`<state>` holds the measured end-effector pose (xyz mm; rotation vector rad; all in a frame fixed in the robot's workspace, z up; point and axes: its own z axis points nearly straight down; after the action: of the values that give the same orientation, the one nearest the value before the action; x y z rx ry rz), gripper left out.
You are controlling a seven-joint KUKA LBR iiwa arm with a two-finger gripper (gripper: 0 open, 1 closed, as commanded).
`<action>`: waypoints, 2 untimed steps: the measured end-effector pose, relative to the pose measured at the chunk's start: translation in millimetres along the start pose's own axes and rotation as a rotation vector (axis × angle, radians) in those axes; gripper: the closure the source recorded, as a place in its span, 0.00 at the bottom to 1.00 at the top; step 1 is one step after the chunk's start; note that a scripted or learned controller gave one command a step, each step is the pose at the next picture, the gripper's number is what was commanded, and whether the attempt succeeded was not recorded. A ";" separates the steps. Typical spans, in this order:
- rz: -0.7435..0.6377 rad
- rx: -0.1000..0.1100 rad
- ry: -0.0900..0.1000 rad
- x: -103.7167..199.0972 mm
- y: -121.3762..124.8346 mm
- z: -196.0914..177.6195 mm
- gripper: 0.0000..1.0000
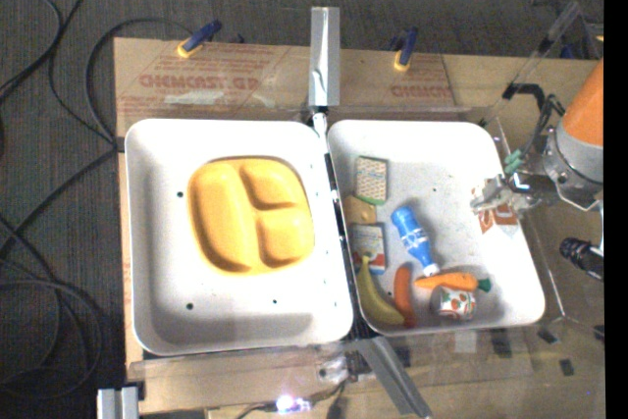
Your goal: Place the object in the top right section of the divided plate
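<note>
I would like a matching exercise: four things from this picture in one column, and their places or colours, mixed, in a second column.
Things:
1. plate
2. bottle
3. banana
4. gripper

Descriptions:
A. blue, middle of the right bin
B. at the right bin's right edge
C. yellow-orange, in the left bin
D. yellow, near the right bin's front left corner

Pairs: 1-C, 2-A, 3-D, 4-B

The divided plate (252, 214) lies in the left bin (157, 309); right of it, the right bin (446, 147) holds a bottle (413, 238) and banana (376, 289).
</note>
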<state>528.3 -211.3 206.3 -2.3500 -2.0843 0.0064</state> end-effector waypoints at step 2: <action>-0.194 0.000 0.002 133.6 -61.2 -12.6 1.00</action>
<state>483.6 -71.4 218.7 -2.1355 -2.3006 0.0037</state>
